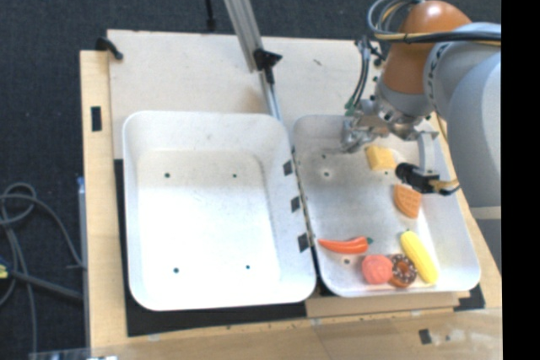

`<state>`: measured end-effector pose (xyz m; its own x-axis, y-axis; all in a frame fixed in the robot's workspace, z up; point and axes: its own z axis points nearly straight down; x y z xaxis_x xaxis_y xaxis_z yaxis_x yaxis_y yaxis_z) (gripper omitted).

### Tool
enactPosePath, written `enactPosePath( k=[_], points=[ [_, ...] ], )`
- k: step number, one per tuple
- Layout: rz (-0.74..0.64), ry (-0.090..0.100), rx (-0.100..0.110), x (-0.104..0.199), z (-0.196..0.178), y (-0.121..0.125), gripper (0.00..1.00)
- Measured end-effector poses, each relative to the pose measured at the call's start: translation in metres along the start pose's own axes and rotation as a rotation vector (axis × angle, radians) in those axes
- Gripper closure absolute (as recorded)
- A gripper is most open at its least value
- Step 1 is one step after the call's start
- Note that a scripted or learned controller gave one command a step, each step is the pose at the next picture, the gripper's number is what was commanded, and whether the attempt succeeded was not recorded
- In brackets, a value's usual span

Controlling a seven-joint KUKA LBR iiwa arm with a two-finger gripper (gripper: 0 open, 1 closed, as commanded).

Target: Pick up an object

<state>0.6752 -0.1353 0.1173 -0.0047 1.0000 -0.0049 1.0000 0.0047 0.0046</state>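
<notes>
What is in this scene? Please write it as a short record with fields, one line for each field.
arm: reaches in from the right, gripper low over the far end of the right bin
nearest item: yellow block, beside the gripper
also in right bin: orange wedge, chili pepper, pink ball, yellow corn, dark red-brown item
left bin: white, shallow
grasp: nothing seen between fingers

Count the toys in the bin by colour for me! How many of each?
Yellow: 2, a small block and a long piece like a corn cob
Orange: 2, a wedge and a carrot-like piece with a green tip
Pink: 1, a round piece
Dark speckled: 1, a round piece
Total: 6, all in the right bin
</notes>
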Motion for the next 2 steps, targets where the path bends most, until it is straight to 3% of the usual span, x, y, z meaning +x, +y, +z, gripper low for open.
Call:
enactPosePath(
  k=[2],
  points=[
    [-0.002, 0.003, -0.003, -0.001, -0.098, 0.004, 1.0]
  ],
)
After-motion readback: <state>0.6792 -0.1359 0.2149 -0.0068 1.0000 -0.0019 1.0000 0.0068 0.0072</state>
